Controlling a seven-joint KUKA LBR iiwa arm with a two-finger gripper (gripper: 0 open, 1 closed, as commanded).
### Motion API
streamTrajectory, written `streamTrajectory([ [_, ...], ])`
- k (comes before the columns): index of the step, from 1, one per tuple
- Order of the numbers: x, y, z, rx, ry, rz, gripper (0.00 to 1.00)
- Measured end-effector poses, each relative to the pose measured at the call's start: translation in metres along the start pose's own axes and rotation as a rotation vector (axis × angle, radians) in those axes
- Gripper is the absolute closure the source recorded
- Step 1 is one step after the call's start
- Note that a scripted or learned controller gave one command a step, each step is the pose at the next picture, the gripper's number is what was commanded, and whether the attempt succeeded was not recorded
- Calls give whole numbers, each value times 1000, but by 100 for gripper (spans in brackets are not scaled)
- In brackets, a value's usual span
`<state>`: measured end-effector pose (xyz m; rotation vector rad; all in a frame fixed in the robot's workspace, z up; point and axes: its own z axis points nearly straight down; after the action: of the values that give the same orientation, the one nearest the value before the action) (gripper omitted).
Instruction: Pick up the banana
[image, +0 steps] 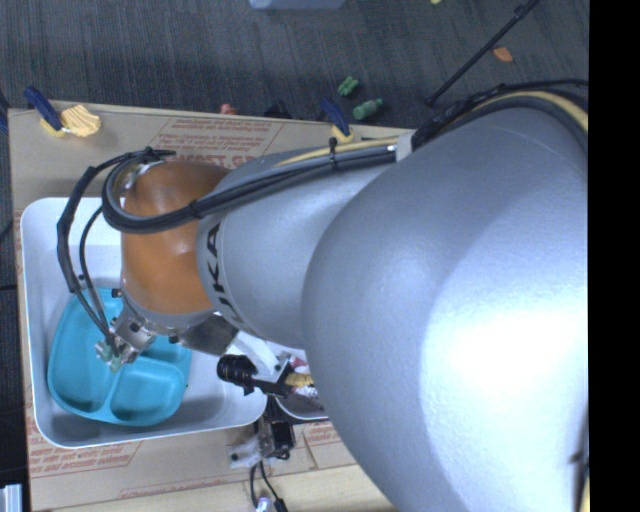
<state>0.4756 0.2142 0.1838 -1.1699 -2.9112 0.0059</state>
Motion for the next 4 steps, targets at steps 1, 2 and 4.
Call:
streamTrajectory([
  [1, -63, -64, -51, -4, -6, -679, 100],
  [2, -83, -86, -41, -3, -4, -675, 100],
  [4, -57, -47, -31, -4, -4, -361, 100],
])
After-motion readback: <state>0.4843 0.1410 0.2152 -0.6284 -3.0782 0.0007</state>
